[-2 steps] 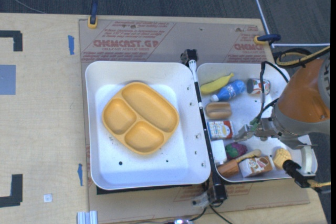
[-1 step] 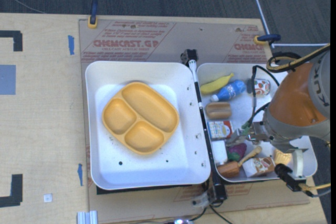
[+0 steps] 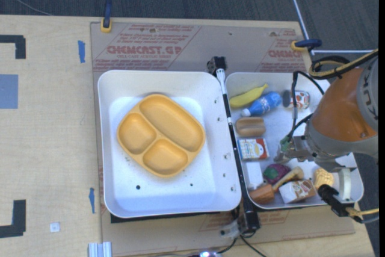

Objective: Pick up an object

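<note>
The right bin (image 3: 283, 82) holds several small things: a yellow banana (image 3: 248, 95), a blue bottle (image 3: 263, 104), a brown bun-like piece (image 3: 250, 126), a red and white box (image 3: 252, 148), a purple item (image 3: 275, 173), a brown wooden piece (image 3: 269, 189) and a white packet (image 3: 298, 191). My gripper (image 3: 292, 148) hangs low over the middle of this bin, just right of the red and white box and above the purple item. The orange band and wrist hide the bin's right part.
The left bin (image 3: 114, 99) carries a yellow three-part plate (image 3: 160, 134). A small white and red item (image 3: 299, 99) lies at the right bin's back. A yellowish piece (image 3: 323, 177) sits by the arm's lower side. Cables run across the right bin's back corner.
</note>
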Controlling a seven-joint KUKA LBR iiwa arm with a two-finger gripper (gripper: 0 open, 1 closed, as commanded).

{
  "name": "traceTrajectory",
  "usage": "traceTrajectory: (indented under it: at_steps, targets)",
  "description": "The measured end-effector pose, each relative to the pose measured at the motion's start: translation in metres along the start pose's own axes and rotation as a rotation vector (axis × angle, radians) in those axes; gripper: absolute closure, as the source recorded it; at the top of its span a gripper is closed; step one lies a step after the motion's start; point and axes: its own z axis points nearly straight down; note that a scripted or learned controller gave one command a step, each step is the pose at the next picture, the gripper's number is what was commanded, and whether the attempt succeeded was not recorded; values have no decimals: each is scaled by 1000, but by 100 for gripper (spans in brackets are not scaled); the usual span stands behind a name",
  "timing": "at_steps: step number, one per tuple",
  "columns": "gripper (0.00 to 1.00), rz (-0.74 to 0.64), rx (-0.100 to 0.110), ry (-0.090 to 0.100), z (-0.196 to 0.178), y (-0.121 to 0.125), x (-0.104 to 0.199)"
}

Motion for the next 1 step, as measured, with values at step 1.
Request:
traceTrajectory:
  at_steps: [1]
  targets:
    - [100, -9, 26, 20, -85, -4, 71]
